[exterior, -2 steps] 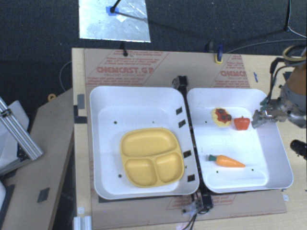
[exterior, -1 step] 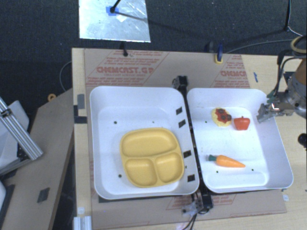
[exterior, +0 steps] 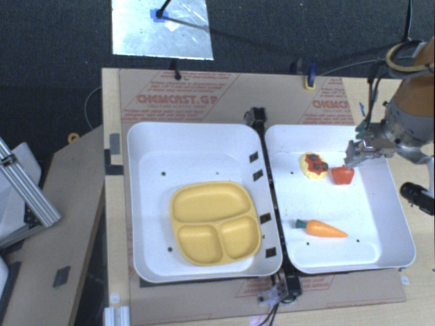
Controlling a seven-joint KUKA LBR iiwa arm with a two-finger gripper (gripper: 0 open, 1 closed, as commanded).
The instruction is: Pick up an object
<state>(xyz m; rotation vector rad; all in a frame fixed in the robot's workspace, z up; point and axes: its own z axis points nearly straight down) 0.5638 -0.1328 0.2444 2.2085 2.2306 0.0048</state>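
A robotics lab test cell

A grey arm (exterior: 408, 114) reaches over a table (exterior: 204, 90) covered with printed cardboard, two white bins (exterior: 204, 138) clipped side by side, aluminium framing (exterior: 27, 189) at the left, cables trailing on dark carpet (exterior: 54, 46).

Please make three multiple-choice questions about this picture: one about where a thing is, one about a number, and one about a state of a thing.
1. Where does the yellow divided tray lie?
A. In the left bin
B. In the right bin
C. On the bench outside both bins

2. How many toy food pieces lie in the right bin?
A. One
B. Three
C. Five

3. How does the carrot rest?
A. Standing upright on its tip
B. Lying flat on the bin floor
C. Leaning against the divided tray

Answers:
1. A: the tray sits on the floor of the left bin.
2. B: the carrot, a red piece and a small pizza piece are there.
3. B: it lies on its side, apart from the other two, with the gripper above the red piece.
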